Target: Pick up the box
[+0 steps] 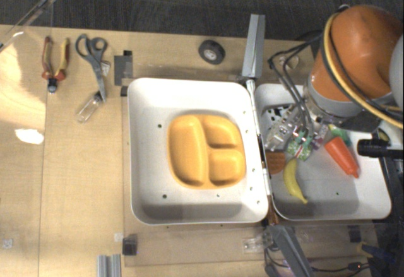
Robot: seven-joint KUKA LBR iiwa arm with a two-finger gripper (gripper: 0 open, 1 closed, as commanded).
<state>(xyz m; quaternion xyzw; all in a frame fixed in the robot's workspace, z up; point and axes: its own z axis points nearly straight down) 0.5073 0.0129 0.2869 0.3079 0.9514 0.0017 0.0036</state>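
My jaws hang low in the right bin [372, 206], over its left part, just above the top end of the banana [293, 181]. Whether they are apart or together I cannot tell; wires and metal hide them.

The box [275, 162] (I take the small brown thing for it) lies just up and left of the banana's top end, tight against the bin wall and close under me. So the coming move is short: a little leftward and down. Too little of the box shows to tell its long axis.

The wall crowds one side of the box and the banana almost touches the other, so there is little room for a clean close. The carrot [342, 154] lies right of the banana, out of my way, as does the yellow tray [205, 148] far left of it.
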